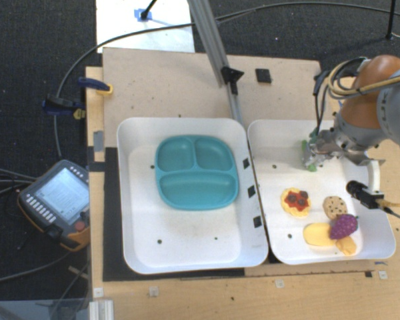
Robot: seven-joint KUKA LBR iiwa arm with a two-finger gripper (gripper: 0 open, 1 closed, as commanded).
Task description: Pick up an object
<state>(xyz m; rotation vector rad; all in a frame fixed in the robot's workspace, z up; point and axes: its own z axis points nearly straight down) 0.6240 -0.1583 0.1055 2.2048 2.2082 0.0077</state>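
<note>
Item: your tool [311, 157], finger state impossible to tell, sits low in the right bin [275, 137], well apart from the pizza slice [295, 201], cookie [334, 207] and grapes [343, 226] clustered toward the near corner, so expect a grab at bare floor.

A teal divided plate [196, 172] lies in the left white bin [140, 245], towards its far half, with three compartments. The right white bin [273, 145] sits just beside it, their rims touching along the middle. Both rest on the tan desk [160, 79]. A grey teach pendant [57, 202] with a lit screen lies on the dark carpet [27, 39] left of the desk, its cables trailing nearby. A blue-handled clamp [87, 85] grips the desk's left edge. A slanted metal pole [210, 35] crosses the far side, and a small black block [263, 76] sits near it
</note>
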